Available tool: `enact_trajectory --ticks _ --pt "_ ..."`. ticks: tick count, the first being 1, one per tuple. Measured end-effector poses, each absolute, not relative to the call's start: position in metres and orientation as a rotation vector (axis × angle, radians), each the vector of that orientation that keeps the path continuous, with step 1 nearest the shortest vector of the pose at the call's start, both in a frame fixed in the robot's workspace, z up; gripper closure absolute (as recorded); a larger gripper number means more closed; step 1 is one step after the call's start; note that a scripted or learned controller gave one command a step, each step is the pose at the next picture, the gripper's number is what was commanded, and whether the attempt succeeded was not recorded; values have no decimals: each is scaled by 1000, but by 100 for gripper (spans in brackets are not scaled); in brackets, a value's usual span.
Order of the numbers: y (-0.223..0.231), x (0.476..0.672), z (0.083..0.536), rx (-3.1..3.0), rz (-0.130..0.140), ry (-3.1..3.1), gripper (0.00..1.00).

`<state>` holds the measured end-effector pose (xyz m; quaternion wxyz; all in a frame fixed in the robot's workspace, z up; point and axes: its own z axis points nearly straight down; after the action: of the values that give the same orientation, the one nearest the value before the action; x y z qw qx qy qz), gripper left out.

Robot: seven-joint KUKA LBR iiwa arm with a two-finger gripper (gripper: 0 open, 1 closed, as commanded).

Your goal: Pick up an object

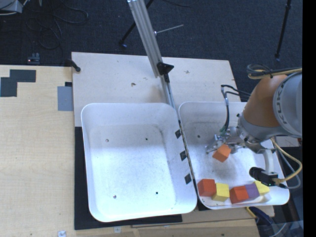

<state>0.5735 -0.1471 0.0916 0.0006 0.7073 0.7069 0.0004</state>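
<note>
The jaws grip an orange block (221,153), tilted corner-down above the right bin (197,113).

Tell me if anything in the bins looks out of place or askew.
One thing: an orange block sits tilted on a corner at the gripper in the right bin, apart from the row of blocks lying flat along that bin's near edge.

The grey arm (289,102) wears an orange band (259,105), black cables looping beside it.
</note>
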Motion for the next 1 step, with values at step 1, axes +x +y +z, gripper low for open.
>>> enact_trajectory --ticks 1 --pt "-105 539 93 2219 3 2219 0"
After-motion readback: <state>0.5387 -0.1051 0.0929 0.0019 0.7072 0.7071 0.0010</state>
